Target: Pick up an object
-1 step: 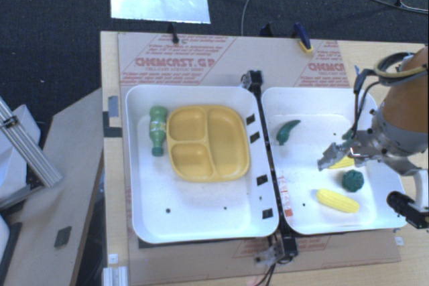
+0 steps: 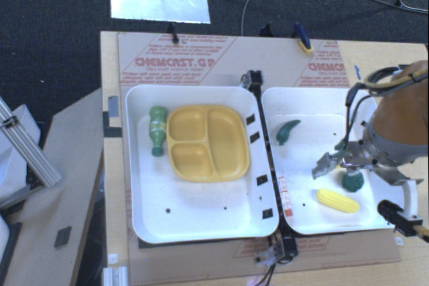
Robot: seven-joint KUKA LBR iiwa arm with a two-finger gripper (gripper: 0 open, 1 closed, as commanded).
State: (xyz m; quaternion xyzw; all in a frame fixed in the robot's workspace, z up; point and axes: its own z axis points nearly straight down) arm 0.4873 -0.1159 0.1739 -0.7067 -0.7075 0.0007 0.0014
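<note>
Two shallow white bins sit side by side on the bench (image 2: pixel 167 53), so that things can be lifted from one side and sorted to the other. The left bin (image 2: pixel 134 144) holds a yellow plastic tray with three compartments (image 2: pixel 206 143) and, touching its nine o'clock edge, a small green plastic bottle (image 2: pixel 157 130) lying on its side. The right bin (image 2: pixel 308 100) holds the likely targets: a dark green pepper-shaped toy (image 2: pixel 287 131) near its ten o'clock corner, a yellow toy corn cob (image 2: pixel 338 201) toward six o'clock, and a round dark green toy (image 2: pixel 352 181) just at the cob's one o'clock.

The grey and orange arm (image 2: pixel 402 110) reaches in from three o'clock, and the hand (image 2: pixel 327 165) hangs low over the right bin, just at the round toy's ten o'clock. Whether the hand is spread or closed cannot be told from this slant; nothing visibly sits in it. Judging by its position, it is lined up for the round toy or the cob, both close enough that one might nudge the other.
</note>
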